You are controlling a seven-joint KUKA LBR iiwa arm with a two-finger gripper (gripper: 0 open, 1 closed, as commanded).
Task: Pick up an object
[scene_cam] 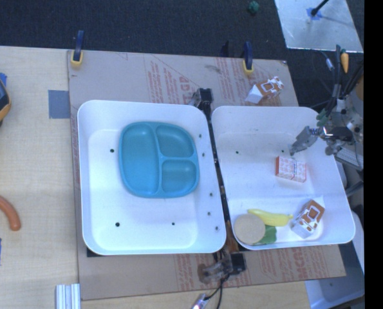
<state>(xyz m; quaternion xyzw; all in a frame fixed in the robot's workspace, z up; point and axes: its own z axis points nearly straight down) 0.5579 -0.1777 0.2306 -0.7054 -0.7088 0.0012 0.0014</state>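
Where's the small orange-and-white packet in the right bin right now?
The packet lies flat mid-right bin, just below the gripper, above the yellow banana.

A robotics lab: 2 white bins [88,172] clamped to cardboard [146,76].

bench [30,172]: pale wood | cardboard sheet [159,76]: clamped on top | floor [146,11]: dark carpet

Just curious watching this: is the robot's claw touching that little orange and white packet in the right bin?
Apart. The camera view shows white bin floor between the gripper and the packet.
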